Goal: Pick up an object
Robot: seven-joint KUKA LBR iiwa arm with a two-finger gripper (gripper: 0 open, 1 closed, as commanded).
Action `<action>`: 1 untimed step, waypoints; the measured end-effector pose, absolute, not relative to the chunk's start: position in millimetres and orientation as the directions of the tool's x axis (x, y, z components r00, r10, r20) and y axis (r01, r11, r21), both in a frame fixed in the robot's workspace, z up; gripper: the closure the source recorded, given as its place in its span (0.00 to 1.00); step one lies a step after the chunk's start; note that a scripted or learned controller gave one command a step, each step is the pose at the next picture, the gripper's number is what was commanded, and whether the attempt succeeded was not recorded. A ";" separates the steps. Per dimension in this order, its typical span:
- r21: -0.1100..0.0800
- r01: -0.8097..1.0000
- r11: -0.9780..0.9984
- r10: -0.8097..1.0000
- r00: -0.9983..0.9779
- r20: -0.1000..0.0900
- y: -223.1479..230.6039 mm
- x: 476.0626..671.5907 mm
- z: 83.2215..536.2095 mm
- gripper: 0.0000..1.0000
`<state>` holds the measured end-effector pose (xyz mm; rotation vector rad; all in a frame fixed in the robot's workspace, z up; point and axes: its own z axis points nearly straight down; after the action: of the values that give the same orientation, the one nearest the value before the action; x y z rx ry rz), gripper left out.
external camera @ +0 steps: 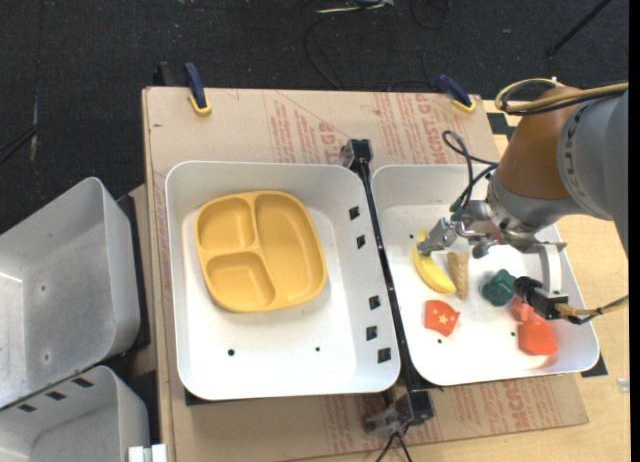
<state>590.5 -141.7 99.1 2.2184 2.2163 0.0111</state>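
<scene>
The gripper (447, 237) sits low over the right bin (420, 185), near that bin's left-centre, and the thing nearest it is the banana (432, 271), which lies just below and slightly left of the gripper in the camera view, its upper tip touching or almost touching the metal parts. The banana's long axis runs from upper left to lower right with a gentle curve, and a tan stick-like piece (458, 273) lies close along its right side, so a close on the banana would want to cross that axis without catching the neighbour. Whether the fingers are spread or pressed together cannot be told; they are small and mixed with cables and brackets, and nothing is clearly seen between them. Other candidates lie further off: a red piece with a yellow mark (441, 317) below the banana, a dark green object (497, 287) to the right, and an orange-red object (536, 335) near the bin's lower right corner. The arm (585, 155) reaches in from the right, its orange band bent down over the bin. The left bin (190, 270) holds a yellow divided plate (260, 250).
</scene>
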 end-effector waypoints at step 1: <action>0.013 1.000 -0.001 1.000 0.001 -0.002 -141.9 590.5 107.7 1.00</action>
<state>590.5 -141.9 107.7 2.2152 2.2126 0.0114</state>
